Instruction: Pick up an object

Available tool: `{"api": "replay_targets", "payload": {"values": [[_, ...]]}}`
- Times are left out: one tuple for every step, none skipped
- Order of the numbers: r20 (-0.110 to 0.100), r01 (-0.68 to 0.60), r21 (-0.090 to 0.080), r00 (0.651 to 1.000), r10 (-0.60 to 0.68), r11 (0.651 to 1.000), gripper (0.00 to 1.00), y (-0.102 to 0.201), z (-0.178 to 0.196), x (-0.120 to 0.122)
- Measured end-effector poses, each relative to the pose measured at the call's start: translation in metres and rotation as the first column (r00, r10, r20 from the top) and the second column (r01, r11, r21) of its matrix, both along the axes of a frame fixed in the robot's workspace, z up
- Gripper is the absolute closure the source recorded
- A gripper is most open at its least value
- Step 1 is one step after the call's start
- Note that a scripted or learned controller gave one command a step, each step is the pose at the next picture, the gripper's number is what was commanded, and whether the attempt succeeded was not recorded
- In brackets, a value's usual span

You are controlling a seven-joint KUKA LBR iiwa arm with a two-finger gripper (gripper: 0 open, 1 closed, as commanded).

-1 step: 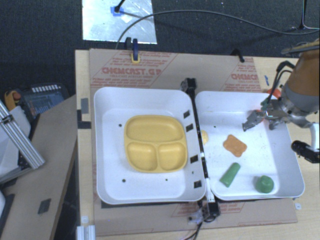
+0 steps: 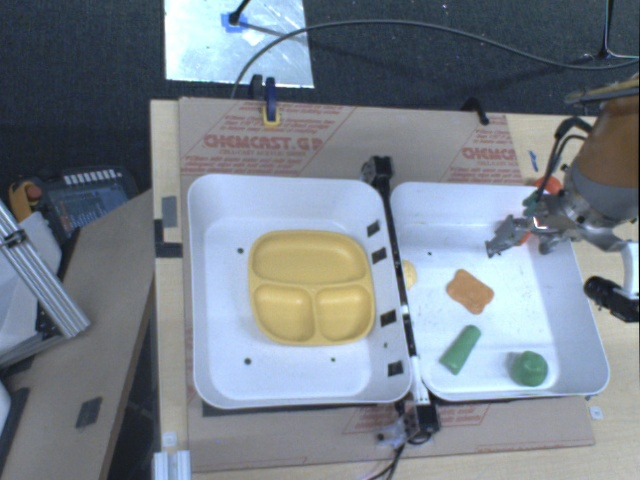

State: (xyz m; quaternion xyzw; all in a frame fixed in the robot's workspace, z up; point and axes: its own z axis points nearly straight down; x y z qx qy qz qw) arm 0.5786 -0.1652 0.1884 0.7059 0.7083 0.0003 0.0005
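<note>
Presently my gripper [image 2: 512, 233] hangs above the right bin [image 2: 590, 353], jaw state indeterminate; it risks missing the orange piece [image 2: 469, 290].

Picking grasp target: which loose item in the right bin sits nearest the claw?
The flat orange piece; the green cylinder and round green object lie farther from the claw.

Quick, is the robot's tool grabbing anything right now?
Tool: over the right bin, apart from the orange piece below it; open or shut cannot be told.
</note>
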Motion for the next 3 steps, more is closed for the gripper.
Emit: {"api": "replay_targets", "payload": {"values": [[-0.003,0.000,0.001,1.000,0.000,1.000,0.00,0.002,-0.060,0.007],[0.001,0.002,0.000,1.000,-0.002,1.000,0.00,0.002,-0.105,0.008],[0.008,0.002,-0.001,1.000,-0.002,1.000,1.00,0.002,-0.090,0.010]]}}
